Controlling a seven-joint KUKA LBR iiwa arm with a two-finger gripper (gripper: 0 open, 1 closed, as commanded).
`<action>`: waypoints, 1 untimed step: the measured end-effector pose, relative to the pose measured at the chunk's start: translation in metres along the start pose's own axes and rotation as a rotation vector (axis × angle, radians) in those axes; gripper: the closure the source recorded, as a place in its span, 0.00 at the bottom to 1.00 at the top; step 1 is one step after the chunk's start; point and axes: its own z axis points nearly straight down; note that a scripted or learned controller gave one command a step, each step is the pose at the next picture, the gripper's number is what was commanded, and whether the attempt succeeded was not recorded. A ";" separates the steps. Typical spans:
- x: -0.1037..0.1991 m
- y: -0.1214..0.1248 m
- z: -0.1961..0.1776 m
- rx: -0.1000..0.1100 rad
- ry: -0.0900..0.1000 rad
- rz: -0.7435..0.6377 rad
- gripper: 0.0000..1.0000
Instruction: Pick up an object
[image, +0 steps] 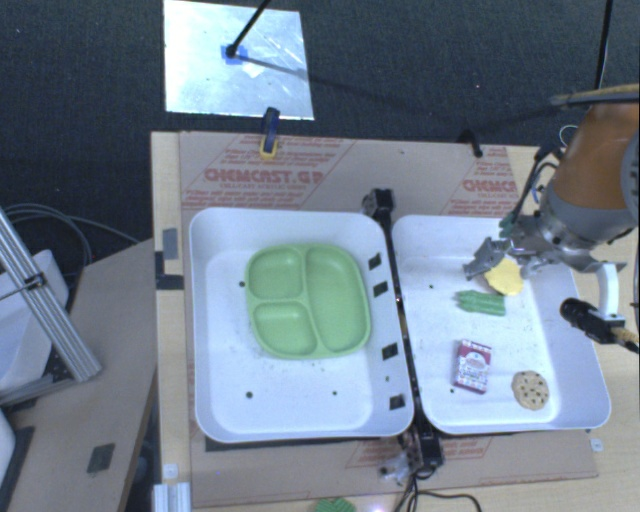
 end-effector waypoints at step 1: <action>-0.039 0.000 0.116 0.005 -0.001 0.004 0.00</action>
